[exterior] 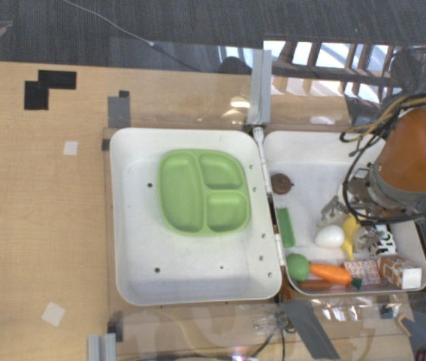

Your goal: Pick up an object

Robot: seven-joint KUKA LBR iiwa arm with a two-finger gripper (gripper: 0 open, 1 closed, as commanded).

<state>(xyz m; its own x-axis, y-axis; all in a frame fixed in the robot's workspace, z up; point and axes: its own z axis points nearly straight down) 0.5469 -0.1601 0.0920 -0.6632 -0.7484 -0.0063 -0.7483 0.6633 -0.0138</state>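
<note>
Hovering low in right bin (303, 153), hand (345, 218) – finger state can't tell – white egg (330, 237) just below-left, yellow banana (350, 230) touching it.

The desk (40, 224) looks like pale wood or laminate, smooth and matt. Both white bins, the left bin (134, 269) and the right bin (310, 160), look like smooth plastic with a soft sheen. The green divided tray (201, 192) is matt plastic. The white egg (330, 237) and the orange carrot (330, 273) appear to be smooth, slightly glossy plastic. The orange band (419, 153) on the arm has a satin gloss. Dark ribbed matting (197, 6) lies beyond the desk.
</note>
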